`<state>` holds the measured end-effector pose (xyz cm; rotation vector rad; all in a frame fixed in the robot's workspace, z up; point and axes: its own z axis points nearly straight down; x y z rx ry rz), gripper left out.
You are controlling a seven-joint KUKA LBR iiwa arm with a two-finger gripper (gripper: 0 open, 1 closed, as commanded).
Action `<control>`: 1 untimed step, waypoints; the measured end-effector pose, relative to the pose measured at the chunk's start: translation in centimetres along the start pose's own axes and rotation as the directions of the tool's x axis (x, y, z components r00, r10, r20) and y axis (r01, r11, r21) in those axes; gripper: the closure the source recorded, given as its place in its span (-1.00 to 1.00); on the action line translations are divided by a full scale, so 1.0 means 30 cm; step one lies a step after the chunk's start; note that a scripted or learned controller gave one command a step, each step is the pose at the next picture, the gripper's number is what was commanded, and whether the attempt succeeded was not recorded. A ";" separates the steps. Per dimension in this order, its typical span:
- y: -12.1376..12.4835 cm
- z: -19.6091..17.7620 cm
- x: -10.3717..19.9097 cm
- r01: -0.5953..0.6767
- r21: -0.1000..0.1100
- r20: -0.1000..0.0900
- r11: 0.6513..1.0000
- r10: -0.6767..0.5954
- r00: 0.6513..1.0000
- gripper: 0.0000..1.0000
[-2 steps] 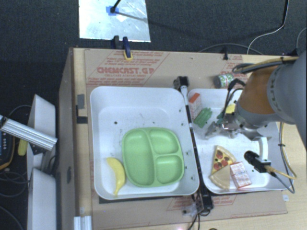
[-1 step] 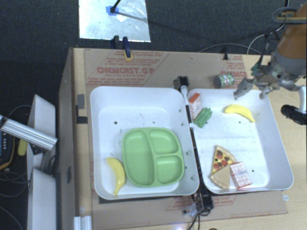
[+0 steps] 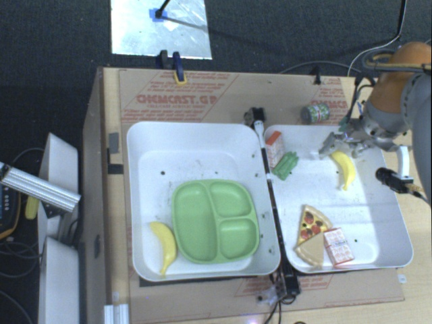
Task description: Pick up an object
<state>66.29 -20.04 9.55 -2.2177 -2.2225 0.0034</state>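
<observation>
Yellow banana lies in the right bin, upper right of frame, with the gripper just above its top end. I'd call this the approach step; I can't tell the jaw state. Next I'd need a descent straddling the banana before closing.

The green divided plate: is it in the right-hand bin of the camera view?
No. The green divided plate lies in the left bin, beside a banana, while the pizza slice is in the right bin.

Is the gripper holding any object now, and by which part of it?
Cannot be told: the gripper sits at the upper end of the banana in the right bin.
</observation>
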 end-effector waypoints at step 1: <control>0.010 -0.047 0.001 0.005 -0.008 0.003 1.000 -0.005 1.000 1.00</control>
